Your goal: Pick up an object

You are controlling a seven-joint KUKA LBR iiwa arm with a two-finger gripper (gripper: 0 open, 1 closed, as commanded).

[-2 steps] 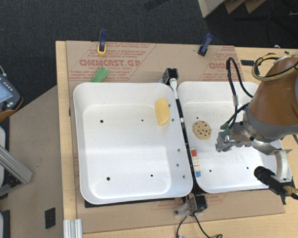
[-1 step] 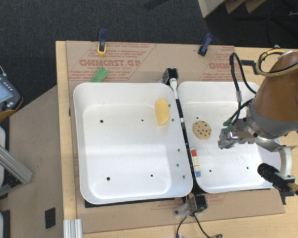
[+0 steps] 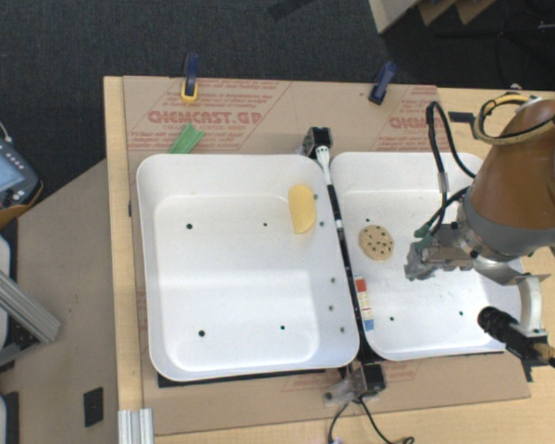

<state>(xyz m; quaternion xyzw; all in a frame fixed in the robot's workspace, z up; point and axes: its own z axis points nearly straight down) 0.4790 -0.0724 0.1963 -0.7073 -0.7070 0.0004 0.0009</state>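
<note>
Nearest the lens at three o'clock, my grey arm (image 3: 518, 192) hangs over the right bin (image 3: 416, 340), larger than anything else on the tabletop (image 3: 129, 248), with the left bin (image 3: 166, 276) beside it at nine o'clock. Smaller, my tool (image 3: 424, 265) sits low over the right bin, though I cannot tell how it is set, and the speckled cookie (image 3: 376, 242) lies just beside it at nine o'clock, with the yellow piece (image 3: 302, 209) in the left bin. I judge this the approach: next I must shift toward nine o'clock, centre over the cookie and descend.
</note>
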